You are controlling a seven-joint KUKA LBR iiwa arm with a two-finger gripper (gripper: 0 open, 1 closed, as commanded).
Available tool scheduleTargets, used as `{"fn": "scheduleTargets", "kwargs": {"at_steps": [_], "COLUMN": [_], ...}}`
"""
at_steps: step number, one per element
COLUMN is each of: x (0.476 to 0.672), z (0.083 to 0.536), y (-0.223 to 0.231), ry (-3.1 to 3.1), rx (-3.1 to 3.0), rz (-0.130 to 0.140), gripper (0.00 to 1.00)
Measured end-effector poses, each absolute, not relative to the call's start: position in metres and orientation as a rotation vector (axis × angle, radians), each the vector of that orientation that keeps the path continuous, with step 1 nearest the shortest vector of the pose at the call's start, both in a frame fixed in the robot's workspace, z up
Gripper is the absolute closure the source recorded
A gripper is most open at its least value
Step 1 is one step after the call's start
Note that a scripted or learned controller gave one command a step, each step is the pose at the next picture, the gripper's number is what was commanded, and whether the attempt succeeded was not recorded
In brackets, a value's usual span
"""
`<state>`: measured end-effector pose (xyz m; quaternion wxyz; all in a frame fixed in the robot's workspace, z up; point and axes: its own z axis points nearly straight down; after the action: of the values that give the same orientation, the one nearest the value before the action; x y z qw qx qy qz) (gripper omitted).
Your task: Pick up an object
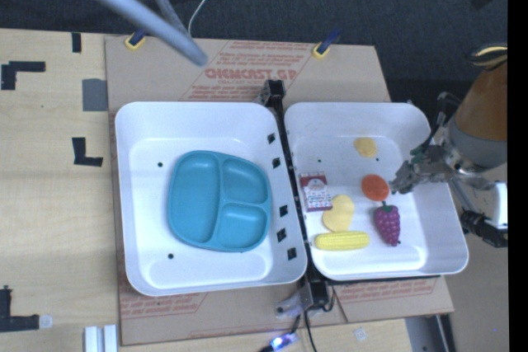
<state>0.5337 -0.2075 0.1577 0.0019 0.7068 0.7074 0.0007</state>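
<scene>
In the right bin (pixel 412 121), six small items are grouped toward the centre and front: a pale yellow piece (pixel 365 147) nearest the back, an orange-red fruit (pixel 374 186), a purple grape bunch (pixel 388 224), a red-and-white carton (pixel 314 192), a yellow heart-shaped piece (pixel 339 213) and a yellow corn cob (pixel 341 241) closest to the front wall. Several touch or nearly touch, which limits finger clearance around the carton, heart piece and cob. The task names no specific item, so any of these qualifies; none is lifted.

The claw (pixel 407 177) sits at the right side of this bin, just beside the orange-red fruit and above the grape bunch. Its opening width cannot be determined from this angle, and no item is visible between its tips. The grey arm with its orange band (pixel 488 107) enters over the bin's right wall, which probably explains why the nearest items are approached first.

The left bin (pixel 132 128) holds a blue divided tray (pixel 220 199) lying flat at its centre. Both bins rest on a cardboard sheet (pixel 247 66) on the desk, presumably to fix their position.
</scene>
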Motion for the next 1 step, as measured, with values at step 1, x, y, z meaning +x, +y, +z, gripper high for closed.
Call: {"fn": "scheduleTargets", "kwargs": {"at_steps": [1], "x": [0.5254], "z": [0.206], "y": [-0.2022], "ry": [2.223], "rx": [2.22], "rz": [0.0], "gripper": [1.0]}}
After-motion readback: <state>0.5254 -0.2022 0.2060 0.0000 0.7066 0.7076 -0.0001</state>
